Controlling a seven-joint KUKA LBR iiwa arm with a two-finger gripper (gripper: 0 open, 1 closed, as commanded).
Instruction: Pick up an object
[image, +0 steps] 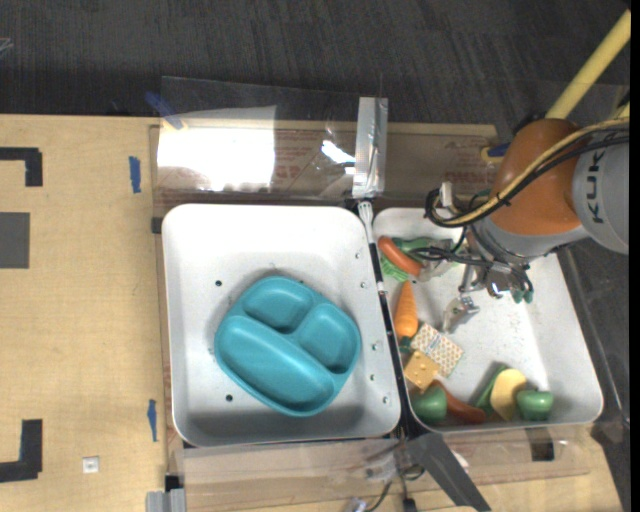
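1. Two white bins: the left bin (190, 300) holds a teal divided plate (288, 343).
2. The right bin (560, 330) holds toy carrots (405, 310), crackers (437, 350) and other play food.
3. The gripper (470, 303) hovers above them; its jaw state is unclear.

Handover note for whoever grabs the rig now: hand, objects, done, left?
Hand: low over the right bin, upper middle; nothing visible between its fingers, open or shut not readable.
Objects: all in the right bin. Two carrots along its left wall, checkered cracker just below the hand, yellow and green pieces at the lower edge.
Left bin: teal divided tray.
Done: arm positioned over the pile.
Left: grasp one item, lift it, confirm it is actually held.
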